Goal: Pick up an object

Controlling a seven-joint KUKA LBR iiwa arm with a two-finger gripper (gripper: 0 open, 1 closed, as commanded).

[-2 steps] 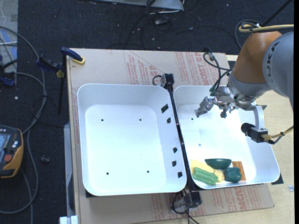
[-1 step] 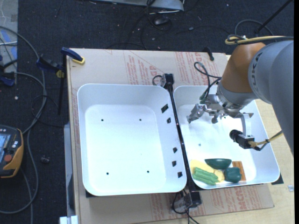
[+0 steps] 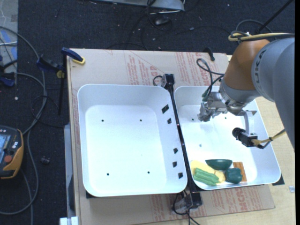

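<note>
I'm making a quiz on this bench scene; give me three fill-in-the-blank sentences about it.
1. The toys lie in the ___ bin.
2. The gripper hangs over the ___ bin.
3. The toys sit along that bin's ___ edge in the camera view.

Missing words: right; right; near

Two bins are sitting side by side on the worktop (image 3: 117,64); several objects (image 3: 218,171) are lying in the right bin's (image 3: 267,149) near corner.
</note>
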